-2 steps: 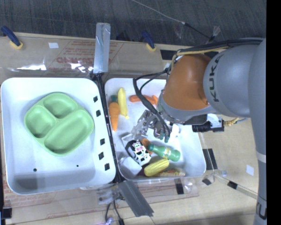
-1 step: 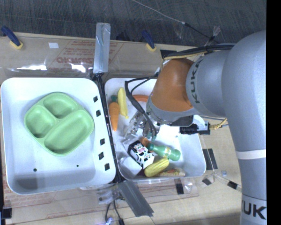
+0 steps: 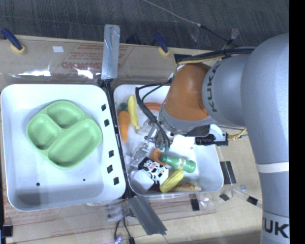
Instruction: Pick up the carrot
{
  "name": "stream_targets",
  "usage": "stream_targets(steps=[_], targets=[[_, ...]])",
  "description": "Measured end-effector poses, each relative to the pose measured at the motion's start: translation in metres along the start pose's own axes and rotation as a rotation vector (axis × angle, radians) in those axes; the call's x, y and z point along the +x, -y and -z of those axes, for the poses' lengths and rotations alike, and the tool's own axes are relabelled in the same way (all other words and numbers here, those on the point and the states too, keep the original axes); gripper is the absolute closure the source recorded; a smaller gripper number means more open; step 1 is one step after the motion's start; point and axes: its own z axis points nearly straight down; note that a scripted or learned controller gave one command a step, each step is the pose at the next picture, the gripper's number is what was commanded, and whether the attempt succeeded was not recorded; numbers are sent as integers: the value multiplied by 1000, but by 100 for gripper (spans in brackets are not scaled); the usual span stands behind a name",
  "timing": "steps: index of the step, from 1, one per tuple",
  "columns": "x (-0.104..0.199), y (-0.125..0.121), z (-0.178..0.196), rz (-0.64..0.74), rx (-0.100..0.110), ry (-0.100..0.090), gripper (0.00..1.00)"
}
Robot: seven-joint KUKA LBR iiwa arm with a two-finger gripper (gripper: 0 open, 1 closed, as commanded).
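**Claw over right bin, carrot not yet taken**

The claw (image 3: 153, 136) is hanging low in the right bin (image 3: 213, 173), under the orange wrist band. Its metal fingers are showing dimly among the clutter, and I cannot tell how far apart they are sitting; nothing is visibly lying between them.

Just near of the claw, a green bottle (image 3: 178, 162), a cow-patterned toy (image 3: 155, 171) and a yellow piece (image 3: 172, 181) are crowding the bin's near end.

The carrot (image 3: 123, 125) is lying just left of the claw, against the bin's left wall, beside a banana (image 3: 133, 112). Its long axis is running near-to-far. Which end is the tip, I cannot make out.

Judgement: to do this step well, the claw should be shifting left, closing across the carrot's short width at mid-length, keeping clear of wall and banana.

The left bin (image 3: 10, 151) is carrying a green divided plate (image 3: 64, 132).
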Motion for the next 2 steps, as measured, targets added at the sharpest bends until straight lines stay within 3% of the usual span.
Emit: stream_targets(steps=[1,2], targets=[[-1,-1,10,5,0,1,100],[24,16,51,-249,0,0,100]])
